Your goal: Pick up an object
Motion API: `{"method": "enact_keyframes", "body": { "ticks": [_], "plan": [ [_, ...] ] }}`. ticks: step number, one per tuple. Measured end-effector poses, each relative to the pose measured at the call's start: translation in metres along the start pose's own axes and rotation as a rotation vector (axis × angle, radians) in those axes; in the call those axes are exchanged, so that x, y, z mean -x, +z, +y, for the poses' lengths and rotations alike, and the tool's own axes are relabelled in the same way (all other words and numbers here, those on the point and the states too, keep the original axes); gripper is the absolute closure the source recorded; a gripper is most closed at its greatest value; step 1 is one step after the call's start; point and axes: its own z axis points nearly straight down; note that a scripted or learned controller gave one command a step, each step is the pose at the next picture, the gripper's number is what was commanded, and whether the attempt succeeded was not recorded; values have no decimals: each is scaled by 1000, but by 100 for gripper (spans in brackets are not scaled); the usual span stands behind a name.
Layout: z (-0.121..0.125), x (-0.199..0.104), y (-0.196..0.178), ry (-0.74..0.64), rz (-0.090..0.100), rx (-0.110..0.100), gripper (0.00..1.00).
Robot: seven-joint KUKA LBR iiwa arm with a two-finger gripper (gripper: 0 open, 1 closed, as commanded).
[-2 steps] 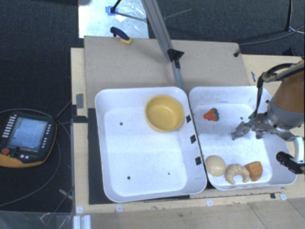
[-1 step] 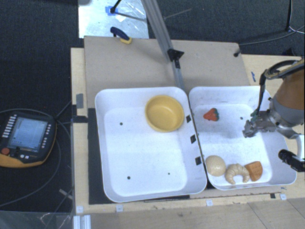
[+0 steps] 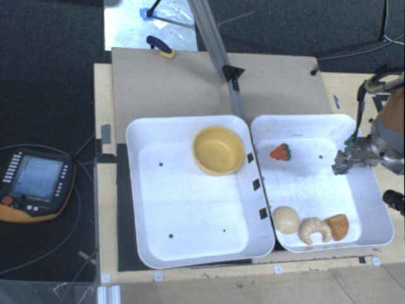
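A small red strawberry lies near the back of the right bin. Along that bin's front sit a round cream bun, a pale croissant and an orange-brown pastry piece, close together. A yellow bowl rests at the back right of the left bin. My gripper hangs over the right bin's right side, well right of the strawberry and above the pastries, with nothing visible between its fingers.
A grey pole slants across the brown board behind the bins, ending at a black clamp. A teach pendant lies on the floor at the left. Cables run at the right edge.
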Motion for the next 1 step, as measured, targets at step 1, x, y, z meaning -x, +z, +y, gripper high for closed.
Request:
{"method": "enact_keyframes", "body": {
  "ticks": [1],
  "plan": [
    [1,0,-52,0,0,1,100]
  ]
}}
